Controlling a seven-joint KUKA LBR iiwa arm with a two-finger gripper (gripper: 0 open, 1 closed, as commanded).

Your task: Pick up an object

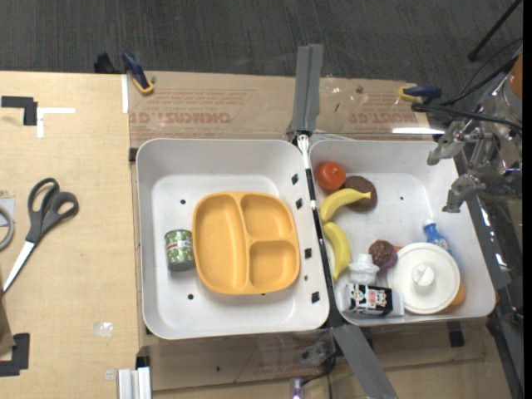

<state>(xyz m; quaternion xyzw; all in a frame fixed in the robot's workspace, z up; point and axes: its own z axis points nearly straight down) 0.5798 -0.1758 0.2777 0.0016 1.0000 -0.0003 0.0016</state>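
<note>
- On the far left of the bench (75,306), tan board surface; scissors (37,223) with black handles lie flat, blades pointing down-left, well apart from the bins. Black L-shaped marks sit near the left edge, top and bottom.
- Behind both bins: brown cardboard sheet (208,110) with red printed lettering, seen upside down and mirrored; not legible with confidence. Blue clamps hold it at the top left (137,73) and top right (420,94).
- Left bin (158,306): yellow divided plate (247,242), three compartments, sits about centre. A small green-labelled can (179,248) lies just beside the plate's left rim. Bare white floor remains along the top, bottom and left walls.
- Grey divider bar (307,81) runs between the bins at the top.
- Right bin (399,160): crowded along the left wall and lower half. Red tomato-like ball (332,174) at upper left, dark brown round item (361,192) beside it, two bananas (337,223) along the left wall, one touching the brown item.
- Lower half: small white bottle (363,268), black-and-white carton (370,299) with print too small to read, purple-brown item (383,253), white round lidded container (426,278) on an orange base, blue-capped item (433,233) above it.
- Open floor in the right bin: upper centre and upper right.
- Gripper (461,185) hangs at the right bin's upper right edge, above the rim, apart from every object; nothing visibly between its fingers; cannot tell whether they are spread or closed.
- Dark carpeted floor (208,15) lies beyond the bench.
</note>
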